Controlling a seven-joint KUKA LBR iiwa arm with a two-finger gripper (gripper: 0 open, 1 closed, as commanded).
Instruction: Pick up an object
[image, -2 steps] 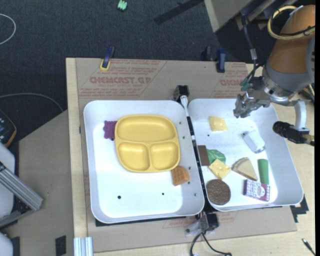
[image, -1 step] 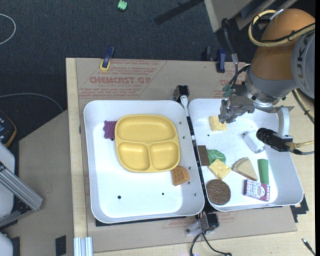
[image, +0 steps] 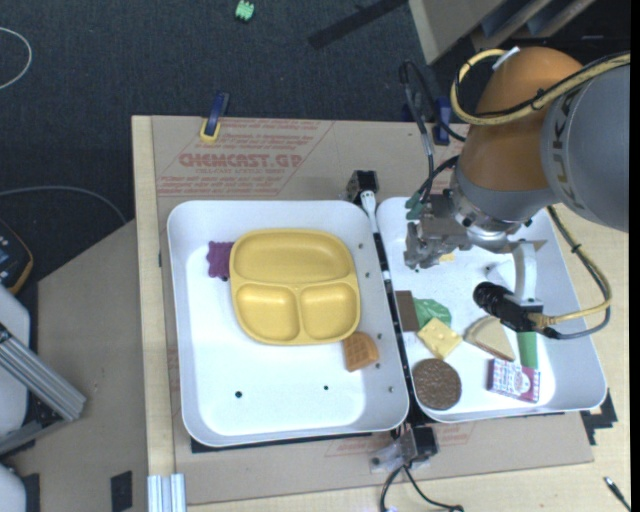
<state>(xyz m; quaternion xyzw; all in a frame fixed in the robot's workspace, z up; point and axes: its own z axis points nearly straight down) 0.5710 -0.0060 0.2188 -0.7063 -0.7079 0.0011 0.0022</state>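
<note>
Several loose items lie in the right-hand bin (image: 578, 330) as viewed.
- Brown bar (image: 405, 310): flat, close along the bin's left wall, just below the claw.
- Green crumpled piece (image: 432, 307): just beside the bar, touching the yellow wedge (image: 438, 338) below it.
- Round brown disc (image: 437, 383): near the front rim, just below the yellow wedge.
- Tan wedge (image: 489, 337): mid-bin, near the yellow wedge but apart from it.
- White-and-green stick (image: 525, 315): lies front to back, just right of the tan wedge.
- Pink-and-white packet (image: 513, 380): near the front rim, at the stick's near end.

Claw (image: 432, 248): over the far left part of the same bin, above bare white floor. Whether it is open or closed cannot be told from this angle, and no item is seen in its hold.

Arm (image: 520, 120): grey with an orange band, reaching in from the view's right.

Left-hand bin (image: 270, 400):
- Yellow divided plate (image: 296, 285): three compartments, set toward the far half.
- Purple piece (image: 218, 258): against the plate's left edge.
- Tan crusty chunk (image: 361, 351): at the plate's near right corner.

Black clip (image: 362, 185): at the far end of the seam between the bins.

Cardboard sheet (image: 250, 155): red print, under both bins, lying on the surface (image: 95, 300).

Yellow-and-blue clamp (image: 212, 120): on the cardboard's far edge.
</note>
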